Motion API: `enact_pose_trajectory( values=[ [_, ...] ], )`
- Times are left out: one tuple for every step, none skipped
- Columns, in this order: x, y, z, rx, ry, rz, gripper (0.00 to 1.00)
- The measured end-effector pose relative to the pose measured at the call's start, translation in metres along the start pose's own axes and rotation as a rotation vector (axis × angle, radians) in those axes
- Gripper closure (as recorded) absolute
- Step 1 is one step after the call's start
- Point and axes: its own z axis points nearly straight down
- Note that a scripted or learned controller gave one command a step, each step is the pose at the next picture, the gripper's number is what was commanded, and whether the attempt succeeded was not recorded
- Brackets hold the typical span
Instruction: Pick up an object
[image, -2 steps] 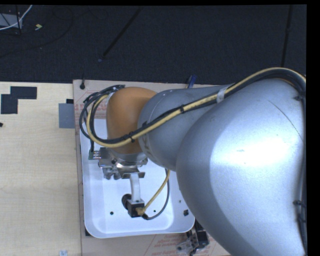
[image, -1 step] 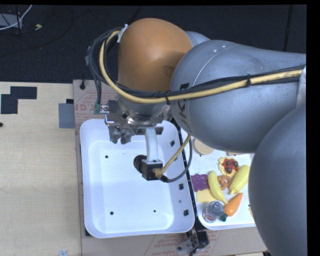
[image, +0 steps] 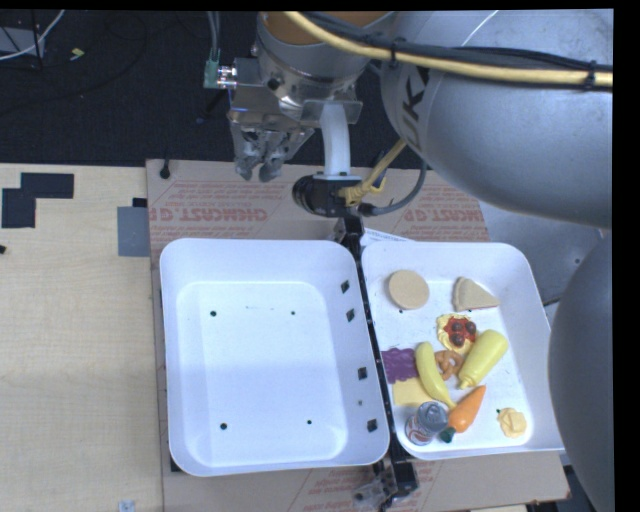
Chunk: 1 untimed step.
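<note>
Objects (image: 455, 365) all lying in right bin (image: 530, 300): banana, carrot, round cookie among them. Tool (image: 262, 165) raised beyond left bin (image: 180, 350), well apart from them, fingers close together on nothing. Nothing picked yet; reach, descent, grasp and lift all left.

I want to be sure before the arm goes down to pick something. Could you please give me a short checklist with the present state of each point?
1. Gripper carries nothing between its fingers: ok.
2. Gripper stands above a target: not ok, it hangs beyond the far edge of the left bin, not over the toys.
3. Objects are available: ok, all lie in the right bin.
4. An isolated target exists: ok, the round tan disc lies apart from the others.
5. Banana is free to grasp: not ok, it touches neighbours.
6. Fingers open enough: cannot tell.
</note>
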Motion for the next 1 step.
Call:
enact_pose_trajectory(
  values=[
    [-0.0002,-0.0175,-0.0955,0.01,-0.001,0.0,1.0]
  ],
)
